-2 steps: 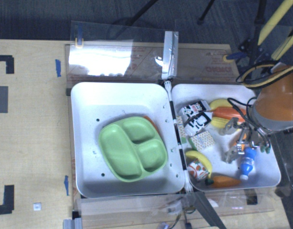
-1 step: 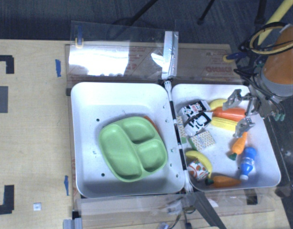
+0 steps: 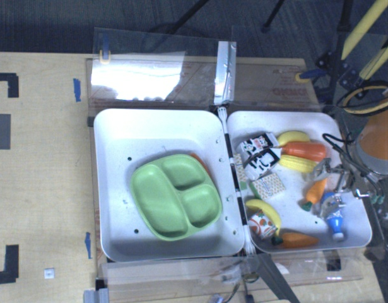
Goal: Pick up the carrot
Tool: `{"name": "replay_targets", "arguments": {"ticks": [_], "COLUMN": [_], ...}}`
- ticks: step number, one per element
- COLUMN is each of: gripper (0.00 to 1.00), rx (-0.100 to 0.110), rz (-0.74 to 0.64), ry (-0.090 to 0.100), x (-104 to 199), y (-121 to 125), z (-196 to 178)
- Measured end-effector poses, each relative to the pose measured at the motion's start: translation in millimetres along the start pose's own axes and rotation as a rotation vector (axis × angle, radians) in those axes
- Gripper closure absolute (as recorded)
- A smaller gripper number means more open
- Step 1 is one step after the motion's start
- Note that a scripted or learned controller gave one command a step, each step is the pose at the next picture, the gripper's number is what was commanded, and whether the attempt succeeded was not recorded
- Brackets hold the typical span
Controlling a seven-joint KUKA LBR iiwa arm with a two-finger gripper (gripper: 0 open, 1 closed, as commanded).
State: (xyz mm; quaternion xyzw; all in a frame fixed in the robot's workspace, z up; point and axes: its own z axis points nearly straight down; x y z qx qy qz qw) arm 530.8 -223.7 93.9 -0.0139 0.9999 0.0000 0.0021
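In the right-hand shallow white plastic bin, near its front wall, I see the long orange carrot with a green stub end. It lies flat, roughly parallel to that wall, stub end pointing toward the divider btwn the two bins. Just beside the stub sits a small round white-and-red object, w/ a curved yellow banana touching it on the far side.

The grey arm w/ the orange band comes in at the right edge. Its two-finger gripper hangs over the right part of that bin, tangled in black cables from my angle. Can't tell whether it's wide, narrow or gripping anything; too cluttered and blurred there. It's well apart from the carrot. Next to the gripper lies a short stubby orange piece; whether they touch, I can't tell. A small blue-and-white tube sits below the gripper, near the bin's front right corner.

Toward the back of the bin: a black-and-white printed carton, a red-orange elongated object w/ yellow pieces on both sides, and a pale checkered packet.

The left white bin holds a light green divided plastic plate, approx. centred.
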Motion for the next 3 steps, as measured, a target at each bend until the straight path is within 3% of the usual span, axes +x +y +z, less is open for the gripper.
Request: {"name": "replay_targets", "arguments": {"ticks": [1, 2, 3], "gripper": [1.0, 1.0, 1.0], "rx": [-0.001, 0.0, 0.0], "rz": [0.001, 0.169, 0.345], "ry": [-0.006, -0.001, 0.002], "x": [-2.1, -3.4, -4.1], "y": [1.1, 14.8, 9.8], "z": [-10.4, -120.8, -87.1]}}
